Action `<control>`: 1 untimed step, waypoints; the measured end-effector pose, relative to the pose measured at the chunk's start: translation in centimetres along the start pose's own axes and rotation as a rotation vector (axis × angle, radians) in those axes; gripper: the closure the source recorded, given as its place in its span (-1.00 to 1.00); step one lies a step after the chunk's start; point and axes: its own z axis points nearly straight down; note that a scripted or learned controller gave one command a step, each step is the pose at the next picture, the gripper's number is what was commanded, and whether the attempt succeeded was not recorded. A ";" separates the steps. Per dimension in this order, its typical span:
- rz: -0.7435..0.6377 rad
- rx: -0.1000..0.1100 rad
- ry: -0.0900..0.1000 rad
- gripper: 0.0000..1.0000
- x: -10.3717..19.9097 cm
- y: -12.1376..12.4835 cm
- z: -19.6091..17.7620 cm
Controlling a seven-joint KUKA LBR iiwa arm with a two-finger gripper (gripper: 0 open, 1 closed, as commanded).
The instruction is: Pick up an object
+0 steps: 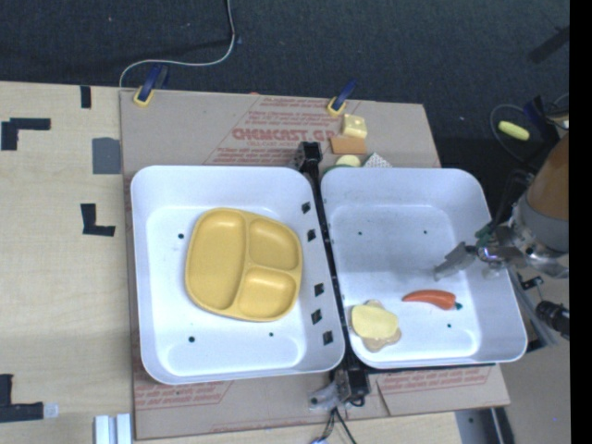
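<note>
My fingers [455, 261] hang above the right bin [398, 188], holding nothing; I cannot tell their spread. The chili [430, 298] lies just below them, the yellow piece [374, 323] further left.

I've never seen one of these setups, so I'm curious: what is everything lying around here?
White bins: two, side by side on the bench.
Divided plate: one, yellow, three compartments, in the left bin.
Carrot-like piece: one, orange-red, in the right bin, near its right wall.
Pale yellow lump: one, in the right bin's near corner by the divider.
Small blocks: a few, yellow and tan, on the cardboard behind the bins.
Clamps: two, blue and yellow, on the cardboard's far edge.
Cable: one, white, over the dark floor.
Pincer: one, grey, over the right bin, above the carrot-like piece.
</note>
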 end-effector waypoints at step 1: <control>-0.002 -0.008 -0.003 -1.00 2.3 -0.2 8.7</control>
